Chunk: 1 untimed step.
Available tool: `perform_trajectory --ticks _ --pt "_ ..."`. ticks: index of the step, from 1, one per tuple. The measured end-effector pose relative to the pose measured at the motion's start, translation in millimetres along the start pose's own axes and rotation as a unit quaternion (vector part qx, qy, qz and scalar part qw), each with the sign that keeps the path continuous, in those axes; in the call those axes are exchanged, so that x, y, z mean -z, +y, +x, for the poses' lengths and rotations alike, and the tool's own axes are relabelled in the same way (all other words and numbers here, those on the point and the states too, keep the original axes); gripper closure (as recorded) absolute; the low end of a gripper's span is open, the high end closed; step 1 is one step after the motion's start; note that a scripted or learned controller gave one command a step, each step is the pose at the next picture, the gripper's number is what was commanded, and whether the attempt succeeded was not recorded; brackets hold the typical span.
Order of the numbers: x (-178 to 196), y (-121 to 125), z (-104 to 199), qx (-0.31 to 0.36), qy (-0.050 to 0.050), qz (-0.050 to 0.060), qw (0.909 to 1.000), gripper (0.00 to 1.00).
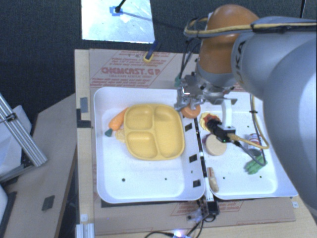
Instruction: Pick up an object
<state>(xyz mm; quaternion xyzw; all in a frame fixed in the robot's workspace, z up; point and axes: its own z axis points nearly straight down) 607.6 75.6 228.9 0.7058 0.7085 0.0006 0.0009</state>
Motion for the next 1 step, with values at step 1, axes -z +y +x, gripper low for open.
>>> perform_trajectory --ticks 1 --pt "-5.7 1.4 -1.2 0.0 0.0 0.001 1.0 1.0"
